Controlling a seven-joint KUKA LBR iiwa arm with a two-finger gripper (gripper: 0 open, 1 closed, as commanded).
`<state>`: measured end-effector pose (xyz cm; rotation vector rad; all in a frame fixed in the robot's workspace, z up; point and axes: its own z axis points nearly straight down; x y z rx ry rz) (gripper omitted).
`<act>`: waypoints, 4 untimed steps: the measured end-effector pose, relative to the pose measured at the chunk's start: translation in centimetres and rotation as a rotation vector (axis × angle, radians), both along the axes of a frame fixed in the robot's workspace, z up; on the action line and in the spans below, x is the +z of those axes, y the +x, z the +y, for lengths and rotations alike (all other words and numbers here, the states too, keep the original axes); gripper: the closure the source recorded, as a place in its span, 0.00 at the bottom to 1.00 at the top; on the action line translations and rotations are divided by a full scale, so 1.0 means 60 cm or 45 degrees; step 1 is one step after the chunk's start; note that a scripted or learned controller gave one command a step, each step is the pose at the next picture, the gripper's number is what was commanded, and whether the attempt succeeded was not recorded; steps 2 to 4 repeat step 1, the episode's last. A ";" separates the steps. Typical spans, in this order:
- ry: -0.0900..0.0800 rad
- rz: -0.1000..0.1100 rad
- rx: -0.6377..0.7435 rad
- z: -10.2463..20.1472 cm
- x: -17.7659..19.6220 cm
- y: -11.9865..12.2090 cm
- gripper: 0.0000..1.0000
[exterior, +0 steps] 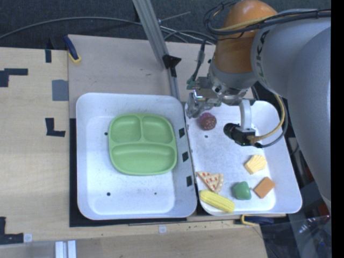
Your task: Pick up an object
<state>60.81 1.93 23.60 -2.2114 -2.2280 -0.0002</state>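
The right bin holds several toy foods. A dark red round piece lies near its far left corner. Along the near side are a yellow wedge, an orange block, a green piece, a pizza slice and a corn cob. My gripper hangs over the far left corner of this bin, just above and left of the dark red piece. Nothing shows in its grasp.
A green divided plate lies in the left bin. A slanted metal pole stands behind the bins. The ridge between the bins runs just left of the gripper. The bulky grey arm covers the upper right.
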 end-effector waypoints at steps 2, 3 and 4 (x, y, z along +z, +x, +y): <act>0.000 0.002 0.001 0.100 -0.014 -0.021 1.00; 0.000 0.002 0.001 0.100 -0.014 -0.021 1.00; 0.000 0.002 0.001 0.100 -0.014 -0.021 1.00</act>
